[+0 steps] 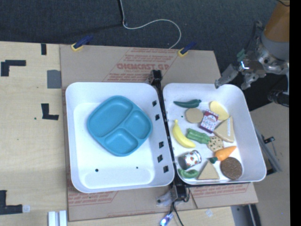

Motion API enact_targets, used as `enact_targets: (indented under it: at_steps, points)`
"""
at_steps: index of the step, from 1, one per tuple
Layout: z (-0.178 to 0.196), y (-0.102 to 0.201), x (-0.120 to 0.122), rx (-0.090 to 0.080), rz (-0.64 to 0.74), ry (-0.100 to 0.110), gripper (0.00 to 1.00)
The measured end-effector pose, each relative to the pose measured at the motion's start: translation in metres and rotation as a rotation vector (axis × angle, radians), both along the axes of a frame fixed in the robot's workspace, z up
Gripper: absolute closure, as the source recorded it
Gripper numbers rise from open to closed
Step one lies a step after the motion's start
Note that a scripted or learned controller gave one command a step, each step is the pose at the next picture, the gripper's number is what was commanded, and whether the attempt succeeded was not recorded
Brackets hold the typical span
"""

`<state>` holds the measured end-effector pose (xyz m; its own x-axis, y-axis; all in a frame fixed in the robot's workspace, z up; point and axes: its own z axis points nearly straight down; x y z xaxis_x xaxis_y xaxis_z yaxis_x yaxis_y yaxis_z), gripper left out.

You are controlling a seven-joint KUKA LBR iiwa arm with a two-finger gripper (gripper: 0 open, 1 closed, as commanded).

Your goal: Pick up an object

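While the arm (277,22) hangs at the upper right, off beyond the far right corner of the right bin (252,140), its pincer (235,77) sits above that corner with both fingers spread wide and nothing between them. One dark fingertip (221,81) pokes out toward the bin's rim, the other (248,80) sits a little to its right.

Down in the right bin, the toy food is all crowded together. A green chilli pepper (187,103) lies along the far side, a tan round cookie (193,115) just beneath it, and a yellow chip-like piece (218,109) to the right. A small red and white packet (209,121) sits in the middle, touching a pale bread slice (226,130). The banana (179,134) runs down the left wall, with a green pickle (198,136) beside it. Nearer the front there's a speckled cracker (215,143), an orange carrot (225,153), a brown round biscuit (231,167), a triangular sandwich wedge (209,172), a silver can (190,159) and a green leafy bit (188,173) at the front edge.

Over in the left bin (80,173), a blue divided plate (119,125) lies flat, well apart from everything else. Both bins rest on a cardboard sheet (136,65) on the counter (23,149), with a white cable (155,25) looping behind.
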<state>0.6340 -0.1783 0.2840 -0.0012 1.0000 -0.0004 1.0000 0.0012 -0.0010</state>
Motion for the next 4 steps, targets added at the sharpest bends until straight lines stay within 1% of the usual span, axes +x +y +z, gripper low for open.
enact_targets:
  at_steps: [1, 2, 3, 4]
  points:
    - [0.010, 0.001, 0.000, 0.000, 0.002, 0.000, 1.00]
    - [0.078, 0.043, -0.029, 0.001, 0.004, -0.004, 1.00]
    - [0.159, 0.077, -0.036, 0.000, 0.005, -0.010, 1.00]
    - [0.128, 0.055, -0.076, 0.001, -0.002, 0.003, 1.00]
